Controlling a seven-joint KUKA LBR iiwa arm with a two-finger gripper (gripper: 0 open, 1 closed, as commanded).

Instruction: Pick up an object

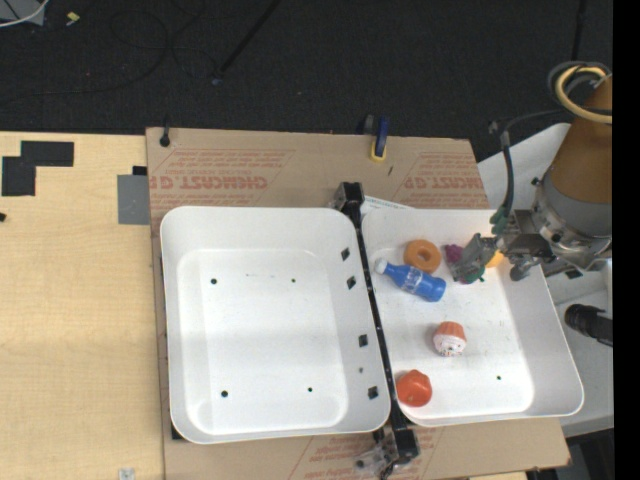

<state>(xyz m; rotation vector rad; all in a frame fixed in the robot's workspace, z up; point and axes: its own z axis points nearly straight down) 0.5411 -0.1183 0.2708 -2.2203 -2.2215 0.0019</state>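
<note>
The right white bin (pixel 520 368) holds several small things. An orange ring (pixel 424 256) lies near its back, and a blue bottle (pixel 414 282) lies on its side just in front of the ring. A purple, green and yellow toy (pixel 467 261) sits to the right of the ring. A white and orange ball-like toy (pixel 450 339) rests mid-bin, and an orange lump (pixel 413 388) lies at the front left corner. My gripper (pixel 508 251) hangs low over the bin's back right part, right beside the purple toy. Whether it touches the toy is unclear.
The left white bin (pixel 190 258) stands beside the right one, with a black divider rail (pixel 365 308) between them. Both rest on a cardboard sheet (pixel 260 168). The arm's grey and orange body (pixel 585 158) rises at the right edge, with cables around it.
</note>
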